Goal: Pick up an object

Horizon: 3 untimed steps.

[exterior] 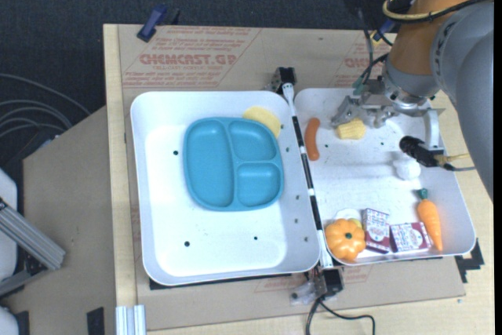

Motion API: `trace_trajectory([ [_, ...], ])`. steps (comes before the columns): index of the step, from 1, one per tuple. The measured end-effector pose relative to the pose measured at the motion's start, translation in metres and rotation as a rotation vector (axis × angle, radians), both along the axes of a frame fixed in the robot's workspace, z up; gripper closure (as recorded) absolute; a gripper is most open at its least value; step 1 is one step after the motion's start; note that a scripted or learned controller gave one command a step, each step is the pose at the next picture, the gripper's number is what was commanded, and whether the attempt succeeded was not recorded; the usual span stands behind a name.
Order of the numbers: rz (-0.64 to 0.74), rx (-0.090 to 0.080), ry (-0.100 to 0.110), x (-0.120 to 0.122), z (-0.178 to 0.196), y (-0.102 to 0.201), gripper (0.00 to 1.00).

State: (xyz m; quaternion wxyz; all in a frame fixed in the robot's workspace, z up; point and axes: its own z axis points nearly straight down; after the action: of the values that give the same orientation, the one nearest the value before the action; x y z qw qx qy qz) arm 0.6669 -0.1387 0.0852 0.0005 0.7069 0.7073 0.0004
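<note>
Tool (362,112) low over the yellow wedge (351,129) near the right bin's (459,204) far edge
The wedge looks light, stiff and smooth like toy cheese, likely best pinched across its flat sides. Whether the tool is apart or together I cannot tell: the wrist and cabling hide it, and contact with the wedge is unclear

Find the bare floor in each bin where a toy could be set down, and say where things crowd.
Left bin: bare strip in front of the blue tray and along its left wall. Right bin: bare middle between the hot dog and white piece. Crowded: front edge, pumpkin, cartons, carrot.
</note>
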Motion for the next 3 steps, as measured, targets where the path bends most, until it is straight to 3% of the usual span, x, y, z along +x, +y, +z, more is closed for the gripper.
trace_trajectory([
  [1,0.0,-0.001,-0.002,0.001,0.01,0.0,1.0],
  [2,0.001,0.001,-0.001,0.0,0.101,0.082,1.0],
  [3,0.0,0.001,0.004,-0.11,0.14,0.125,1.0],
])
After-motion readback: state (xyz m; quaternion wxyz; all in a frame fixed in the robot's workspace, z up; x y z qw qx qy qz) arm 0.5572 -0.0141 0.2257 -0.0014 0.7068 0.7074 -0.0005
